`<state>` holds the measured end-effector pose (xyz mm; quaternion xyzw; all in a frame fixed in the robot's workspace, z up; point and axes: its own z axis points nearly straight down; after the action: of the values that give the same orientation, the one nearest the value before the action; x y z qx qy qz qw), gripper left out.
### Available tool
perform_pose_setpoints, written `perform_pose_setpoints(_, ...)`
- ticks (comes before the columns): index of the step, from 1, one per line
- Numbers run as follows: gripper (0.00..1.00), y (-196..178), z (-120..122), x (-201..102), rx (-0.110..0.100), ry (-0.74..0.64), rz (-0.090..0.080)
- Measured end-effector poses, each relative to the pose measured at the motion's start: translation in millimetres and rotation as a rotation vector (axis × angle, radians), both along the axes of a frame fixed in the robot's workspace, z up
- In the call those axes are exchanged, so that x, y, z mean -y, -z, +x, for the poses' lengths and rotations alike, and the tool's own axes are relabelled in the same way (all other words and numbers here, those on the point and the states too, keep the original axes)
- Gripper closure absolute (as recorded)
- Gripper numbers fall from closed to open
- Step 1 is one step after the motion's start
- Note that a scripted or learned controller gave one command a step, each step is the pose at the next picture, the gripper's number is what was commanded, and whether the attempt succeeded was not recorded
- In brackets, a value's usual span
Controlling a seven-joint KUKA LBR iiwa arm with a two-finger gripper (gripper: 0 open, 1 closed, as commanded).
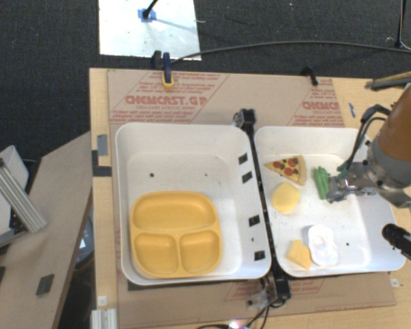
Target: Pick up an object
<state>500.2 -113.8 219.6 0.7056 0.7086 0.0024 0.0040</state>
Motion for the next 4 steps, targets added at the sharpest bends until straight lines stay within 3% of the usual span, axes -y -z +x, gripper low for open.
perform_pose_setpoints(1, 1.00, -63.0, 4.8, 5.0, 0.000, -0.001, 0.000)
perform_pose_setpoints(2, 1.00, -53.3, 5.9, -45.7, -0.006, -0.005, 0.003)
perform_pose_setpoints(4, 1.00, -16.4, 33.3, -148.2, -0.009, -0.005, 0.004)
